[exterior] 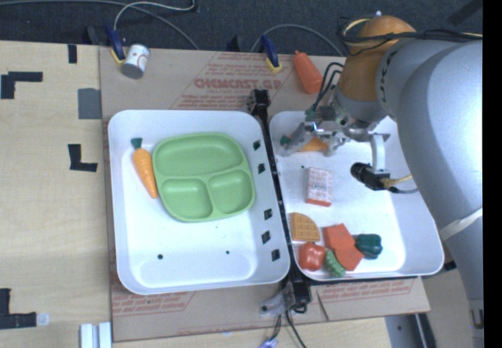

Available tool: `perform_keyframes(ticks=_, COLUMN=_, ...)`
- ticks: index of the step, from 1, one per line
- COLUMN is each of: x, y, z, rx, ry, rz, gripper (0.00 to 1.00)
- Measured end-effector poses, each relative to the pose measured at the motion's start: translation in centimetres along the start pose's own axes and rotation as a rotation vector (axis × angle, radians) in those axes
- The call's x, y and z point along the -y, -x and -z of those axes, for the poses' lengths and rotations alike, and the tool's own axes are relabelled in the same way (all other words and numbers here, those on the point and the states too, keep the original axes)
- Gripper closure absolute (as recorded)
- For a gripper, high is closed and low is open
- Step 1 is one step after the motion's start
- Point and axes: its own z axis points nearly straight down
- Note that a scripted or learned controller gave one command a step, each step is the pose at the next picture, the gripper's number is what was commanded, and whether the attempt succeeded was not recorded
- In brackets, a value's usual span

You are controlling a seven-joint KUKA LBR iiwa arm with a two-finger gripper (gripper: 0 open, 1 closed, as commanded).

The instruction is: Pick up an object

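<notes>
My gripper (pixel 312 135) is down at the far left corner of the right bin (pixel 408 213), under the orange-banded wrist (pixel 369 64). A small orange object (pixel 317 146) lies directly beneath it, partly hidden by the gripper. Whether they touch cannot be told. Further forward in the same bin lie a pink and white packet (pixel 318 186), a toy waffle (pixel 303 226), an orange-red block (pixel 342 244), a red toy vegetable (pixel 311 257) and a dark green toy (pixel 369 244).
The left bin (pixel 133 260) holds a green divided plate (pixel 205 175) and a toy carrot (pixel 144 170) against its left side. Behind the bins on the cardboard lie an orange toy (pixel 307 72) and a small can (pixel 135 60). The arm's grey body covers the right side.
</notes>
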Motion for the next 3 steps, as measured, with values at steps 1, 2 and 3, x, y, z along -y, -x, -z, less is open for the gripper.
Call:
perform_keyframes(ticks=1, x=7.8, y=-1.0, z=0.1, rx=0.002, ry=0.01, rz=-0.002, gripper=0.0)
perform_keyframes(ticks=2, x=7.8, y=-1.0, z=1.0, rx=0.002, ry=0.01, rz=-0.002, gripper=1.0)
perform_keyframes(ticks=3, x=7.1, y=-7.0, z=10.9, rx=0.001, ry=0.009, rz=0.0, gripper=1.0)
